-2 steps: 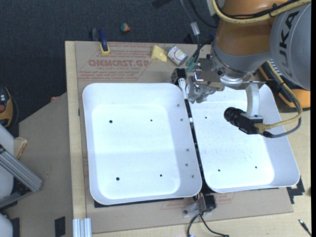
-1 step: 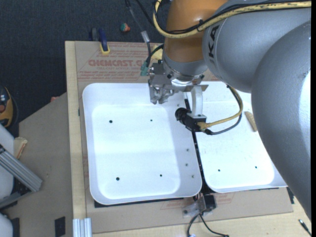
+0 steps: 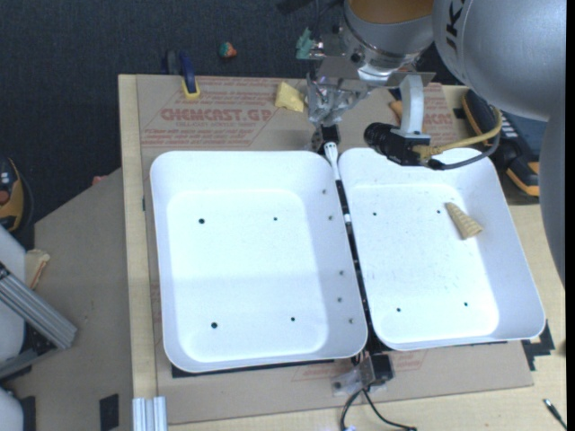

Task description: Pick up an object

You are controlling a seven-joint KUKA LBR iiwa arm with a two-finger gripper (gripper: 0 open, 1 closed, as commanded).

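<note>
1. Gripper (image 3: 325,106): hangs above the far edge of the bench, over the cardboard sheet (image 3: 216,110) behind the two bins, close to where their back corners meet. Nothing seen held. Cannot tell whether it is open or closed; the metal parts blur together.
2. Arm (image 3: 503,25): comes in from top right, orange band just above the wrist, bulky grey link overhanging the right bin's far corner.
3. Risk: the gripper sits over the rims and the dark seam, not over either bin floor. Straight descent would likely strike a rim or the board and grab nothing. Cable and black fitting (image 3: 400,144) at the right bin's back edge could snag.
4. Object: a small tan wedge-shaped piece (image 3: 464,221) lies in the right bin (image 3: 503,312), toward its right side, flat on the floor. It is well apart from the gripper, nearer the camera and further right.
5. Left bin (image 3: 171,268): bare floor with dark dots.
</note>
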